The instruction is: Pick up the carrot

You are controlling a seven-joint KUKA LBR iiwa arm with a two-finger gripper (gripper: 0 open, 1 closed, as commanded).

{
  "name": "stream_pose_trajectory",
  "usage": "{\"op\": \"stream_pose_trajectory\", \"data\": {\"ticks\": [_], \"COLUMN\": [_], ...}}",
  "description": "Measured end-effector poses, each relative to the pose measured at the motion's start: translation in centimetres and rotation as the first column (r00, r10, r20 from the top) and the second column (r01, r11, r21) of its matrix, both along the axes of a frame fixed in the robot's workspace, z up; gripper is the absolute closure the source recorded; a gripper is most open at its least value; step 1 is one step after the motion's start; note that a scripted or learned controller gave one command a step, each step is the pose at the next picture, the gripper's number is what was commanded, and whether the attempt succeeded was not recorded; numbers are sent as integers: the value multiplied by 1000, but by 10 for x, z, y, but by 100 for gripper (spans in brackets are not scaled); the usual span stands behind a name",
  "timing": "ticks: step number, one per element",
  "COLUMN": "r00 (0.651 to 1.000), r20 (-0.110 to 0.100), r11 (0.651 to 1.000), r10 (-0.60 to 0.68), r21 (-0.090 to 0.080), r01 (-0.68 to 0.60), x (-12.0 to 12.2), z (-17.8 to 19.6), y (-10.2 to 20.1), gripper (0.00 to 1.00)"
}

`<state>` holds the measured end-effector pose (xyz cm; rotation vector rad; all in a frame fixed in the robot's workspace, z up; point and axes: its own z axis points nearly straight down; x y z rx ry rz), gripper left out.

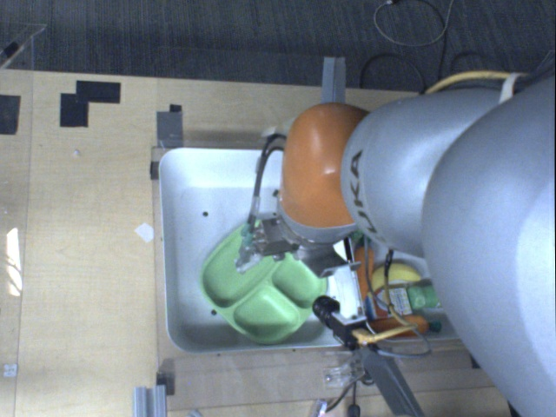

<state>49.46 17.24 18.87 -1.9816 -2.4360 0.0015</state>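
Arm low over the left bin, its gripper [261, 248] down above a green tray.

From here I cannot tell how the jaws stand; the wrist hides them. They sit just over the upper edge of the light green plastic divided tray [261, 298], which lies in the left shallow white bin [187, 233]. The big grey arm with the orange band [317, 176] covers most of the right side. An orange shape [408, 324] shows there beside a yellow object [401, 274]; whether it is the carrot I cannot tell.
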Motion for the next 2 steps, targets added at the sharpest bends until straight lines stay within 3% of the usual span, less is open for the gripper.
{"op": "stream_pose_trajectory", "data": {"ticks": [1,2], "r00": [998,998], "r20": [29,16], "r11": [998,998], "r10": [-64,-66], "r21": [13,9], "r01": [63,66], "x": [1,-2], "z": [-77,-70], "y": [34,31], "gripper": [0,100]}}
